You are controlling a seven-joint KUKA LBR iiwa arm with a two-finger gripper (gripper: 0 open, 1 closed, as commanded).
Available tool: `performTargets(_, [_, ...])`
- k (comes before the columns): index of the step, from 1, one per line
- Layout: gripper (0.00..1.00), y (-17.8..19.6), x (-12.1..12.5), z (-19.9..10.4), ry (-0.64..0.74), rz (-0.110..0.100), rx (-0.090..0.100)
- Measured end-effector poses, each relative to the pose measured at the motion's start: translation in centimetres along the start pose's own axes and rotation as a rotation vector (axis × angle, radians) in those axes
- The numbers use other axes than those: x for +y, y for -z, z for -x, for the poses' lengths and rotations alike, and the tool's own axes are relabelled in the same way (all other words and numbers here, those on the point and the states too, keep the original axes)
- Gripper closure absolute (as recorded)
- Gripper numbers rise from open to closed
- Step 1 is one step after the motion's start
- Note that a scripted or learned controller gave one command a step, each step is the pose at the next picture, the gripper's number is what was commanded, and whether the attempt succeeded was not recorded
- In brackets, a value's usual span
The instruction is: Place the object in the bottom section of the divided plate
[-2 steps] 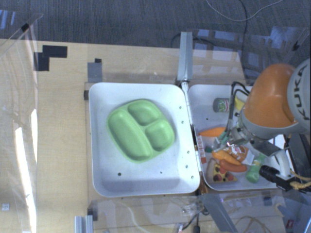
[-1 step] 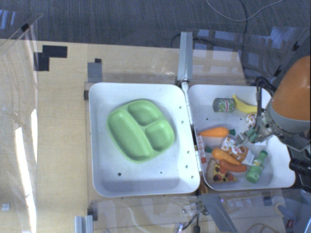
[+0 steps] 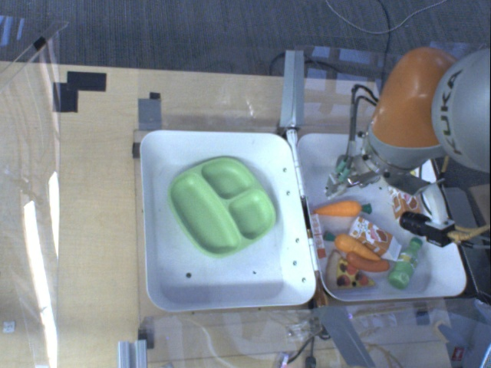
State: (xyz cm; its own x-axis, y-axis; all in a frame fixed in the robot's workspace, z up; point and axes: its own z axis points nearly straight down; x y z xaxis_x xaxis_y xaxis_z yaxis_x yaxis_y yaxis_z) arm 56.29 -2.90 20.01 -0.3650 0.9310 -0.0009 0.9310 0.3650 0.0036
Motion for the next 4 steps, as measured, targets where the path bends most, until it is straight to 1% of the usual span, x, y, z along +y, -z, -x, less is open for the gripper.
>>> performTargets(1, [1.0, 0.1, 2.0, -20.1, -0.169, 0.0, 0.002])
performTargets(2, [1.0, -1.2, -2.9, -13.4, -0.068, 0.0, 0.001])
performTargets(3, [1.0, 6.0, 3.0, -16.2, 0.034, 0.002, 0.0])
performTargets(4, [1.0, -0.2, -5.1, -7.5, 0.343, 0.001, 0.0])
